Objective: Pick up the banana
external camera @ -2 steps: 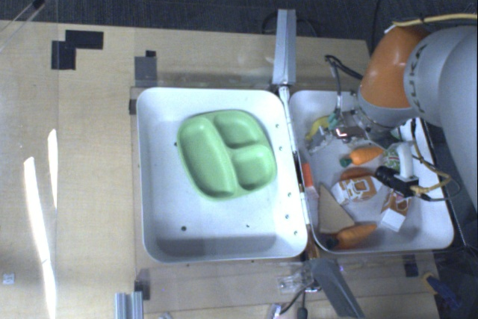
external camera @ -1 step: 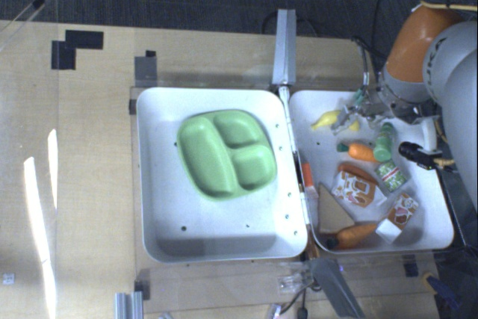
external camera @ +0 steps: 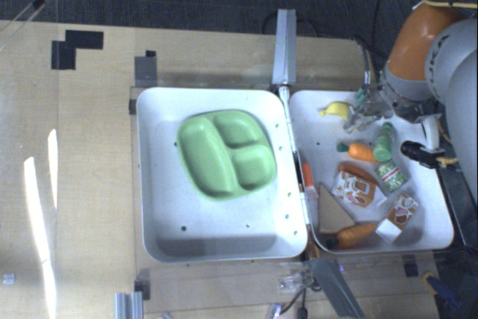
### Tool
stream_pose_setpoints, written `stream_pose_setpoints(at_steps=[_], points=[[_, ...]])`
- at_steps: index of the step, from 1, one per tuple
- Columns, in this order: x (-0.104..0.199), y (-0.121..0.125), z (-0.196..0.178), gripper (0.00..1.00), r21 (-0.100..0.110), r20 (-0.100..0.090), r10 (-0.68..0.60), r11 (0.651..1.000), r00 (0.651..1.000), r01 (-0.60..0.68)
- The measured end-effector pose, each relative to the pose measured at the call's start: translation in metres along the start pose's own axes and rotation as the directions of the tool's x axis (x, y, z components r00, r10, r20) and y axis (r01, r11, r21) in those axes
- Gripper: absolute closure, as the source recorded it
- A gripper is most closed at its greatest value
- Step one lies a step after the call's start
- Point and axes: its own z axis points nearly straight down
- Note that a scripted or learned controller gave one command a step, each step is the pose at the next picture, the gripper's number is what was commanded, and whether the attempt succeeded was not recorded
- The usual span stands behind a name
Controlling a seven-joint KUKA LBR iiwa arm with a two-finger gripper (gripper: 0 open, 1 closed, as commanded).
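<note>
The banana is small and yellow and lies at the back left of the right bin, close to the far wall. My gripper hangs low over the bin just to the right of the banana, near its right end. Whether it touches the fruit is unclear. The grey arm with its orange band reaches in from the upper right.
The right bin also holds a carrot, a green bottle, a small can, snack packets, and another orange item at the front. A green divided plate lies in the left bin.
</note>
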Motion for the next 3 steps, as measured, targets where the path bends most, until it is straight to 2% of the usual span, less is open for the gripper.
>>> stream_pose_setpoints(at_steps=[1, 2, 3], points=[[0.001, 0.001, -0.008, 1.00, 0.000, 0.001, -0.006, 1.000, 1.000, 0.006], [0.001, 0.002, -0.009, 0.00, -0.003, 0.002, -0.007, 1.000, 1.000, 0.007], [0.027, 0.006, 0.005, 0.00, -0.013, 0.004, -0.020, 1.000, 1.000, 0.020]])
